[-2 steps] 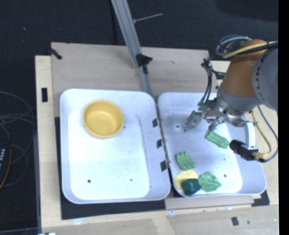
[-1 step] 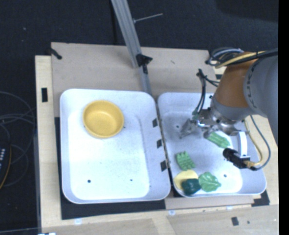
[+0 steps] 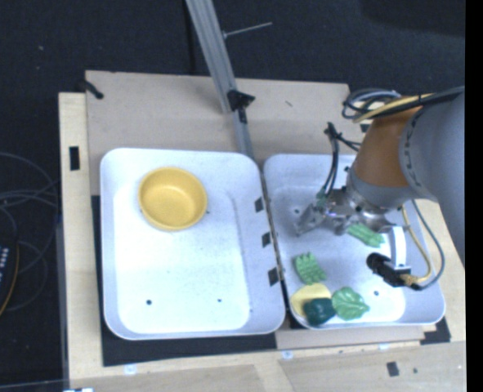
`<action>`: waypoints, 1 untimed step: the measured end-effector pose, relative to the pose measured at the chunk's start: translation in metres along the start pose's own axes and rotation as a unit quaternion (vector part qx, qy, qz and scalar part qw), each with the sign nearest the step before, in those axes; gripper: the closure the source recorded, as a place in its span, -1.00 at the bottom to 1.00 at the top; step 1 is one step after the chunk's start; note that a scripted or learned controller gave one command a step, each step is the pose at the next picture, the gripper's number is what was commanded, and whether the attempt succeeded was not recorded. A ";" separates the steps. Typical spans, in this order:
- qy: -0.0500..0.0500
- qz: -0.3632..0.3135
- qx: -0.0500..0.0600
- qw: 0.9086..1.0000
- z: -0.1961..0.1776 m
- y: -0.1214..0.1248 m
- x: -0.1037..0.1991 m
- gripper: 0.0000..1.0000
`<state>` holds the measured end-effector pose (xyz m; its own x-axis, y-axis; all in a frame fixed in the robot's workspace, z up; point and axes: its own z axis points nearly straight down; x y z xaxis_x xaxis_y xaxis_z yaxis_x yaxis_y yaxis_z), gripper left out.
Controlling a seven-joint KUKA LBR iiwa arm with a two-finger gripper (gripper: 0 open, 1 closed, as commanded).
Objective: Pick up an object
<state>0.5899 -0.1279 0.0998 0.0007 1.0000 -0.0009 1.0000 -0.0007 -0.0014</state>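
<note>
The gripper [image 3: 327,217] hangs low in the right bin [image 3: 283,178]; I cannot tell its state. The green block [image 3: 307,266] at its six o'clock could be nudged aside if the descent lands off-centre.

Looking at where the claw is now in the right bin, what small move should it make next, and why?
Probably lower the claw and shift it slightly toward the green piece beside it. The claw sits low in the right bin, and nothing is seen between its fingers, so that nearby piece seems the easiest target.

The arm [image 3: 404,158] partly hides a green piece [image 3: 365,235], perhaps leaf-shaped.
</note>
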 end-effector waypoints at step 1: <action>0.001 0.000 -0.002 1.000 -0.012 0.001 0.000 1.00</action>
<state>0.5908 -0.1278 0.1114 0.0014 1.0000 0.0006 1.0000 -0.0014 0.0020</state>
